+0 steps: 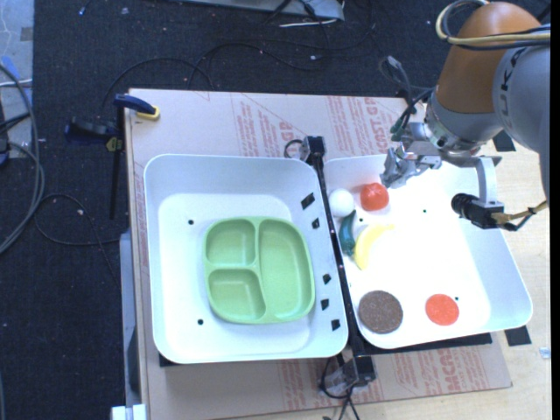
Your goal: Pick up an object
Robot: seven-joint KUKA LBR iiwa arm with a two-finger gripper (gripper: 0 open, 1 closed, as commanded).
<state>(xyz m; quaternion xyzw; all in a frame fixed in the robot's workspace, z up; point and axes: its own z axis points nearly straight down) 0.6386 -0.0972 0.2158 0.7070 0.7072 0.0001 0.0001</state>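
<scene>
In the right bin (499,278) lie a red tomato-like ball (374,197), a white ball (340,202), a yellow banana (368,241), a teal piece (348,230), a brown disc (381,311) and an orange-red disc (442,309). My gripper (399,171) hangs over the bin's far left part, just right of and above the red ball. Nothing shows between its fingers.
The left bin (175,191) holds a green divided plate (259,269). A black divider with clips (325,234) runs between the bins. A black camera mount (477,206) sticks over the right bin's far side. Cables and a clamp (136,108) lie beyond the bench.
</scene>
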